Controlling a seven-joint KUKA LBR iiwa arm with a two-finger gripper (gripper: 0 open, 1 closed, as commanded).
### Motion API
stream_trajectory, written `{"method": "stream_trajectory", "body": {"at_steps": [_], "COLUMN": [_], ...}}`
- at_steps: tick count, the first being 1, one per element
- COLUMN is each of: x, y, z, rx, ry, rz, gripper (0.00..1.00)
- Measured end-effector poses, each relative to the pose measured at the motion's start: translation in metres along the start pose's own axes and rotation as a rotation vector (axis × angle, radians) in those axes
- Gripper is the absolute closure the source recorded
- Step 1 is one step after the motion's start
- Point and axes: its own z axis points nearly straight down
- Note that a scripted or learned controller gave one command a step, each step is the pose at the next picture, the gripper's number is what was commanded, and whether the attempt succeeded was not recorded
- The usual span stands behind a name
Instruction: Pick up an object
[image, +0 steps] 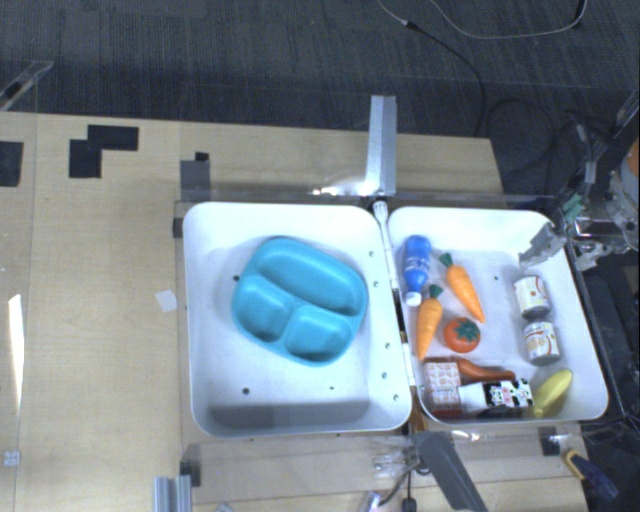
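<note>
The right bin (500, 228) holds several small items. Along its left side lie a blue-and-white bottle (415, 265), two carrots (463, 288) (428, 323) and a tomato (461, 335). Two small cans (531, 296) (541, 342) stand on its right side. Along the front lie a red-and-white box (441, 385), a dark bottle (495, 388) and a yellow banana (553, 389). My gripper (541, 246) hangs over the bin's back right corner, just behind the upper can and apart from it. Nothing shows in its grasp.
The left bin (215, 390) holds a blue divided plate (298, 300). A metal post (383, 145) rises behind the wall between the bins. The arm and cables (600, 215) crowd the right bin's far right edge.
</note>
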Motion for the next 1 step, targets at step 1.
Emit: {"method": "stream_trajectory", "body": {"at_steps": [1], "x": [0.0164], "y": [0.0205], "z": [0.1573], "rx": [0.002], "ry": [0.002], "rz": [-0.105], "gripper": [0.00]}}
